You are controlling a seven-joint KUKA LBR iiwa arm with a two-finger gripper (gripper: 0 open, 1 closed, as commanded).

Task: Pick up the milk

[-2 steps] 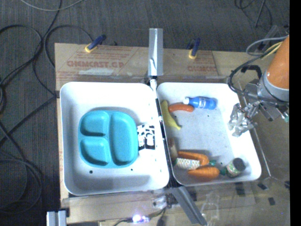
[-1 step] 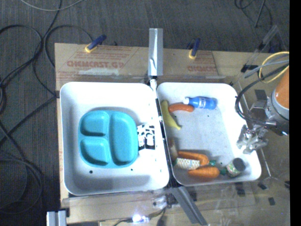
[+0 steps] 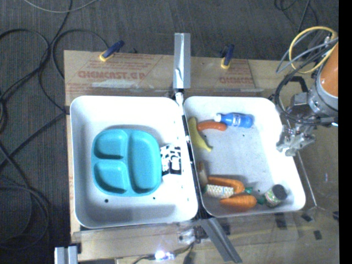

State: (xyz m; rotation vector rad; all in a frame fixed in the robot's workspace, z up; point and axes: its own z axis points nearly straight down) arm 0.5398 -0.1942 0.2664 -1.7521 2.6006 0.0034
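Whether the gripper (image 3: 294,142) is open or closed cannot be told — it hangs over the right bin's (image 3: 286,172) right rim, holding nothing. Well apart, the milk carton (image 3: 171,159) lies in the left bin (image 3: 82,147), just beside the blue divided tray (image 3: 127,161) — near the bins' shared wall.

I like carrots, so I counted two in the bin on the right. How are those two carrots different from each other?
The upper carrot lies farther from the bin's front wall; the lower carrot lies right along it. The upper carrot looks slimmer and partly tucked behind the corn cob; the lower carrot looks fatter and shows whole. Both are orange, lie flat, and point roughly sideways.
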